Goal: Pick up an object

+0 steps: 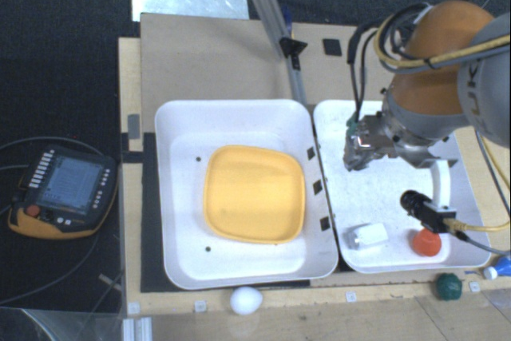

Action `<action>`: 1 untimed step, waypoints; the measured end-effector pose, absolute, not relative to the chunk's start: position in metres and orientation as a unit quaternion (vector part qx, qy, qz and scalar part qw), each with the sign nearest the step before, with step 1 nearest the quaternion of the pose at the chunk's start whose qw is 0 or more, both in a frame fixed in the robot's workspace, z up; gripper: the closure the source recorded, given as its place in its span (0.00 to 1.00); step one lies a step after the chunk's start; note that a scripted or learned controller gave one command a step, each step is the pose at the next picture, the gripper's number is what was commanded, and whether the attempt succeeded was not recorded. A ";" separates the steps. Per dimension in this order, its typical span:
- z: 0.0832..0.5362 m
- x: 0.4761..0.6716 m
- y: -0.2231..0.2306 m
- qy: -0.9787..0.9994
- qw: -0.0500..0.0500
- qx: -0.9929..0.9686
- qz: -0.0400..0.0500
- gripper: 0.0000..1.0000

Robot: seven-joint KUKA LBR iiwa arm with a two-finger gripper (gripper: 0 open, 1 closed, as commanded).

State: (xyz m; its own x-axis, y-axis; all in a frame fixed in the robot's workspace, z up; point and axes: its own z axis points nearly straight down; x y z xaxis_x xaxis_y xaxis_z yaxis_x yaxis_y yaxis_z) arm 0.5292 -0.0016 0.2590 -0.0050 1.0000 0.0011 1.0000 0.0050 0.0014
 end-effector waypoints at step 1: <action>0.241 0.540 0.044 0.709 0.000 0.706 0.000 1.00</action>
State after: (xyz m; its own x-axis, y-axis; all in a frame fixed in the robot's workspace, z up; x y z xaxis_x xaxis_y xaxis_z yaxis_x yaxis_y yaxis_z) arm 0.5405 0.0443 0.2411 -0.0043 1.0000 0.0007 1.0000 0.0043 -0.0004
